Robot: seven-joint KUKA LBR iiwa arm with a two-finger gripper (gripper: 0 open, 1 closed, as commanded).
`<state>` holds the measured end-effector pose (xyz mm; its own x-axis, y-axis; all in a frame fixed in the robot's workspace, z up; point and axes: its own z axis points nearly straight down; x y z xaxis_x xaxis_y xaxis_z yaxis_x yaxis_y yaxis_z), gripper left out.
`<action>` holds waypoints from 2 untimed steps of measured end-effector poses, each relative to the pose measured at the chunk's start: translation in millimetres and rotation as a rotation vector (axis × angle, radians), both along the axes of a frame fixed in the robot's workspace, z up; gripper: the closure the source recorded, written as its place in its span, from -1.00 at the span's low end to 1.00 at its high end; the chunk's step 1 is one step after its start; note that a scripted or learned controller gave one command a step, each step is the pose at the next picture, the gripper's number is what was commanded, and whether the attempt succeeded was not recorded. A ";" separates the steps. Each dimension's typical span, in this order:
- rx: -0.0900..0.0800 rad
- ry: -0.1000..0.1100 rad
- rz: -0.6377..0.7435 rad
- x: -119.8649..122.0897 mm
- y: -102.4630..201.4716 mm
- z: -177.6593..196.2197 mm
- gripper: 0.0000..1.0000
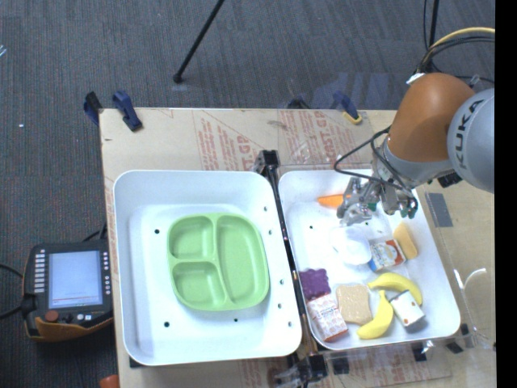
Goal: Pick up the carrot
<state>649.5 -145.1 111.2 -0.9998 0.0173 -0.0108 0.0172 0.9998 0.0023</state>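
From the overhead camera I have the hand [361, 203] low over the far end of the right bin [446, 289], and the carrot [330, 201] lies just to its left, a small orange wedge on the white floor near the bin's far-left corner. I cannot tell how wide the hand stands; the metal parts blur together there, and nothing shows between them. To do this step well, I judge I should shift the hand left until it is centred over the carrot, turn it so it closes across the narrow width and not along the length, and keep off the bin wall close by. The carrot looks smooth, tapered and hard, so it may roll or squirt out under an off-centre pinch. Nearer in the same bin lie two glossy curved bananas [386, 299], a rough tan bread slice [354, 301] and a knobbly purple piece [314, 282]. The left bin [133, 297] holds a matte green divided plate [218, 261] on the tabletop [194, 140].
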 end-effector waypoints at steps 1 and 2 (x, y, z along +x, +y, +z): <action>0.000 0.001 0.001 -0.1 0.5 -0.5 -1.00; 0.001 0.011 -0.258 -13.5 0.2 -23.6 -1.00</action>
